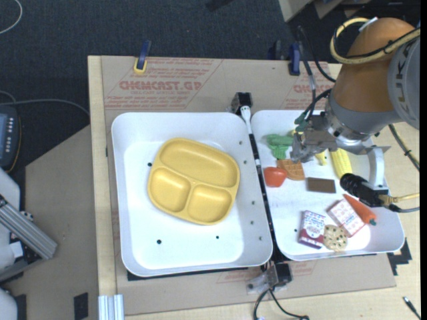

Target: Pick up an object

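Note:
The right bin holds several small toy foods. My gripper hangs low over its back left part, right above a green leafy piece and an orange waffle-like piece. A red tomato lies just left of the orange piece. A brown bar lies to the right of it. A yellow corn cob sits partly under the wrist. The arm's grey and orange body hides the bin's back right corner.
Along the right bin's front lie a carrot, a pink packet, a cookie and a purple packet. The left bin holds a yellow divided plate. A ridge where the bins meet runs between them.

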Controlling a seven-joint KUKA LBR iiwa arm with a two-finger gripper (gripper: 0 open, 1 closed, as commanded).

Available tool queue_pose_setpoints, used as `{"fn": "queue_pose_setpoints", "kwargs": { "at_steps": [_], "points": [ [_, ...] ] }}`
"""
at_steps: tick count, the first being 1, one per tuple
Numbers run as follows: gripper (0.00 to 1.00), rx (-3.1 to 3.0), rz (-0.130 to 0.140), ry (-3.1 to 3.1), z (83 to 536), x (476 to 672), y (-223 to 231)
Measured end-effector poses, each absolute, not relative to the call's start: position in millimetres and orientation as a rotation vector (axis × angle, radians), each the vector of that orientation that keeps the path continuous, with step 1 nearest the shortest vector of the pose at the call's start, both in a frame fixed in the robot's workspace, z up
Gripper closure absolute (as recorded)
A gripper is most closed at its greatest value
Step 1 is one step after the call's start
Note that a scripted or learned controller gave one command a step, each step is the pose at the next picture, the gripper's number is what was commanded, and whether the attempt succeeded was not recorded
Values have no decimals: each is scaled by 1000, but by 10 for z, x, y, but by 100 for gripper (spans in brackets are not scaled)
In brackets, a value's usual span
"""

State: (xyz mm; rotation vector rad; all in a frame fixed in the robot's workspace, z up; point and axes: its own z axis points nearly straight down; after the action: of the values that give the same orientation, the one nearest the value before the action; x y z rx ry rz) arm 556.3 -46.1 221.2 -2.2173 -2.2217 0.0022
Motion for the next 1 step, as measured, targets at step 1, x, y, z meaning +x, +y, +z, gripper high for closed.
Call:
{"fn": "queue_pose_setpoints", "kwargs": {
  "at_steps": [1],
  "points": [
    [100, -2221, 1, -2219, 2315, 5461, -581]
  ]
}}
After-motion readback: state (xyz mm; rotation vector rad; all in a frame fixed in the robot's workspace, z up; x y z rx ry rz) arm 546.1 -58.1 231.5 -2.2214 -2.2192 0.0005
